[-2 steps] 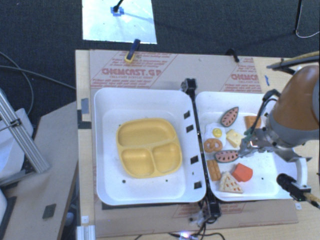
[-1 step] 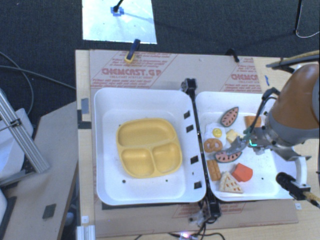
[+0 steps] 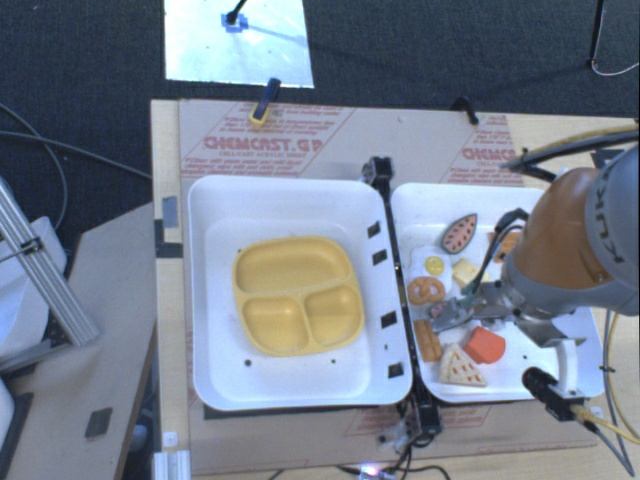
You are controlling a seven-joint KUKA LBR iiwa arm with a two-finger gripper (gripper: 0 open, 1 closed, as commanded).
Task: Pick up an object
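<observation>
The right bin (image 3: 420, 200) holds several toy foods. Among them are a pretzel (image 3: 426, 290), a small yellow piece (image 3: 434, 265), a pale cheese cube (image 3: 465, 271) and a dark red oval slice (image 3: 460, 232). Nearer the front lie an orange-red block (image 3: 485, 345), a pizza wedge (image 3: 462, 369) and a brown stick (image 3: 428, 341). My gripper (image 3: 450, 312) hangs low over the middle of this bin. It sits just below the pretzel and cheese cube, above the brown stick and left of the orange-red block. An orange item (image 3: 509, 236) is partly hidden behind the arm.
The left bin (image 3: 215, 268) carries a yellow three-compartment tray (image 3: 295, 293). A black divider with clips (image 3: 390, 258) separates the two bins. The arm's bulky grey and orange wrist (image 3: 565, 248) covers the right bin's right side. Cardboard (image 3: 330, 138) lies beyond the bins.
</observation>
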